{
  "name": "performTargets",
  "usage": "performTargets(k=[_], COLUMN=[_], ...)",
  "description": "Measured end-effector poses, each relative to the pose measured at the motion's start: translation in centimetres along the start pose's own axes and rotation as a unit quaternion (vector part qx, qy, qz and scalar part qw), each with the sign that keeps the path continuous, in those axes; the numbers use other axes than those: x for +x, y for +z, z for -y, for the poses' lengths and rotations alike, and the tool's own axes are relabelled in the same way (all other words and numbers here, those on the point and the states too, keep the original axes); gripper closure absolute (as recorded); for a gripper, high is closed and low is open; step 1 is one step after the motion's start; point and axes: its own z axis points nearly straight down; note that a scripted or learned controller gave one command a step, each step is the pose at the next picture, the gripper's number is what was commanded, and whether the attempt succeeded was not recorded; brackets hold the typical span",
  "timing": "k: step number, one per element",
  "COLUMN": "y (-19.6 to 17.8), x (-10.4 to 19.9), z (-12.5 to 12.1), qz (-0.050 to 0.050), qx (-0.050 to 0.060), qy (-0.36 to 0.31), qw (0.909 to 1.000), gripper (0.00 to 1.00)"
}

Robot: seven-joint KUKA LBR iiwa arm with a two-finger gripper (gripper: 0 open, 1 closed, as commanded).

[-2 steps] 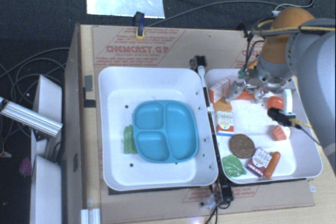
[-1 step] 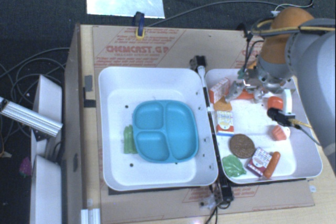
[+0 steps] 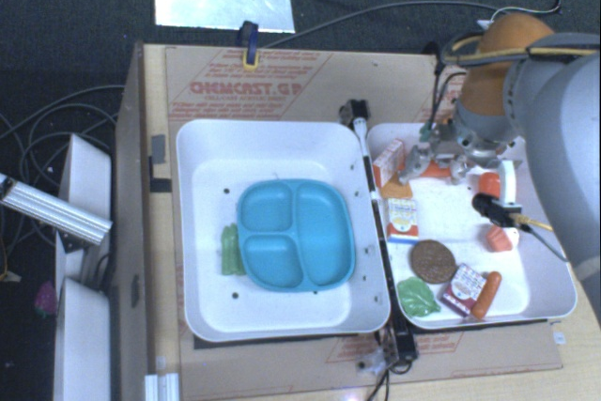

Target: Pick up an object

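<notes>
My tool (image 3: pixel 441 155) (grip state I cannot tell) hangs low at the right bin's (image 3: pixel 563 282) far edge beside a small carton (image 3: pixel 387 162), where crowded neighbours could make my pick slip or snag.

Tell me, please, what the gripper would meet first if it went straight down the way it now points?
Probably the orange object under the gripper at the back of the right bin; depth is hard to judge from this slanted view.
</notes>
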Motion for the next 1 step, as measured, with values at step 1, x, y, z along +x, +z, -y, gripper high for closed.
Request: performTargets(k=[1], y=[-0.05], x=[1.47], z=[0.46], qz=[0.002], qx=[-0.006], qy=[-0.001], qw=[1.0000], gripper=[0.00])
